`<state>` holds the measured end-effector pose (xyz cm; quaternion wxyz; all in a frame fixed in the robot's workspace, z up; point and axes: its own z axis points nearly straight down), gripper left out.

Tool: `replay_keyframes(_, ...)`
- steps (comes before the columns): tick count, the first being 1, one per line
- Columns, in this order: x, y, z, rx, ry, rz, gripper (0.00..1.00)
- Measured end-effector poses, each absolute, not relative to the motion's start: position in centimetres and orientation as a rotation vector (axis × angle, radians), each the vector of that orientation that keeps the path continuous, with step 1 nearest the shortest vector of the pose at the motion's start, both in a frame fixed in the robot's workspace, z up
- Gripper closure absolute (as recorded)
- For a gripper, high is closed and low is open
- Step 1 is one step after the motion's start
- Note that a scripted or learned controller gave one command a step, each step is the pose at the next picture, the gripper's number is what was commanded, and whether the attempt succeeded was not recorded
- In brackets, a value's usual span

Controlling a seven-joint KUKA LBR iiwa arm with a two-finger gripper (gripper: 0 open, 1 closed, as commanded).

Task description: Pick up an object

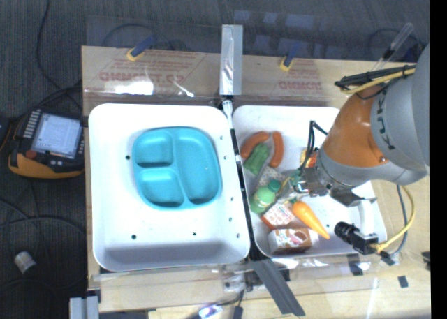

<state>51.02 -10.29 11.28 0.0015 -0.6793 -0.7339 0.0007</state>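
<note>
Orange carrot [308,217] beside claw [302,182], green bottle [265,195] near.

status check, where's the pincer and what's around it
Pincer low in right bin, fingers unclear, nothing seen held. Carrot just below it, green bottle to its left. Blue tray alone in left bin.

I see an orange carrot [308,217] lying slanted in the right bin [279,116], tip toward the front, beside a red packet [278,216].
</note>
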Motion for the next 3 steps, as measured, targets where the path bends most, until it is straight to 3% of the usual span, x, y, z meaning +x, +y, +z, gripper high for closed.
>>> replay_keyframes(1,52.8,-5.0,20.8,-2.076,-2.357,0.004,1.00)
replay_keyframes(2,51.6,-2.5,18.2,-2.204,-2.235,0.006,1.00)
replay_keyframes(3,48.8,1.4,19.4,-2.378,-2.047,0.007,1.00)
